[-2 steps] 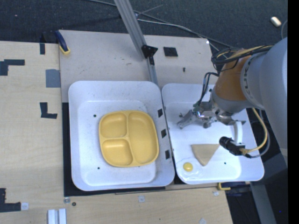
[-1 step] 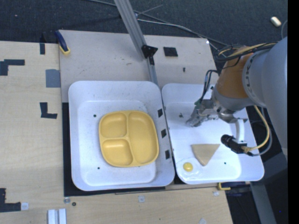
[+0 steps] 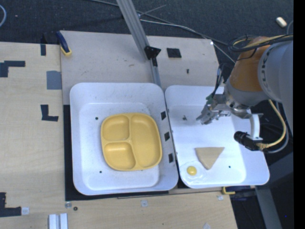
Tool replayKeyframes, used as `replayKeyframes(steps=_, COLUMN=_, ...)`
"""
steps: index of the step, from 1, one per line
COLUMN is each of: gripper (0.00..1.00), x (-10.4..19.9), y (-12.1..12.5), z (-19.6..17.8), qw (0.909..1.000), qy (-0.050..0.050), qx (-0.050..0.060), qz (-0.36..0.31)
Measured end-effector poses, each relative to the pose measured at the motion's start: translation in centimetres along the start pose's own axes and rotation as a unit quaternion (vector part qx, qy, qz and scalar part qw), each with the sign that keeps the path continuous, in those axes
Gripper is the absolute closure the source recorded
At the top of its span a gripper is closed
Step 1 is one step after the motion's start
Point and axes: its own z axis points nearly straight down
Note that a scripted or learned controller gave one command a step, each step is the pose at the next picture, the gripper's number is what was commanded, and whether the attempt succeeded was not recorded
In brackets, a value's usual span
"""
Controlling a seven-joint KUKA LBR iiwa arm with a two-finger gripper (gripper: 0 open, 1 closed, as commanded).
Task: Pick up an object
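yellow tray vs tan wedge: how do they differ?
The yellow tray lies in the left bin; the tan wedge lies in the right bin. The yellow tray is far larger than the tan wedge. The tray is rounded, with three compartments; the wedge is a plain triangle. Both lie flat, apart from the gripper.

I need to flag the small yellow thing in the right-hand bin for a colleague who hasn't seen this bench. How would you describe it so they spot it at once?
Start at the right bin, the one the arm reaches over. Look to its near left corner, where a small round yellow piece lies on the white floor. Its neighbour, a tan wedge, is bigger, paler and triangular; the yellow divided plate sits in the other bin.
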Motion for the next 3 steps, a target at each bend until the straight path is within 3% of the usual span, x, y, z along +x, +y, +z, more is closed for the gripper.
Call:
replayKeyframes(steps=2, gripper=1.00, x=0.5, y=1.1, z=-10.3, qw=1.0000, qy=0.000, qx=-0.001, qz=0.000)
replayKeyframes(steps=3, gripper=1.00, x=5.8, y=1.9, z=-8.9, qw=1.0000, qy=0.000, qx=0.002, qz=-0.002)
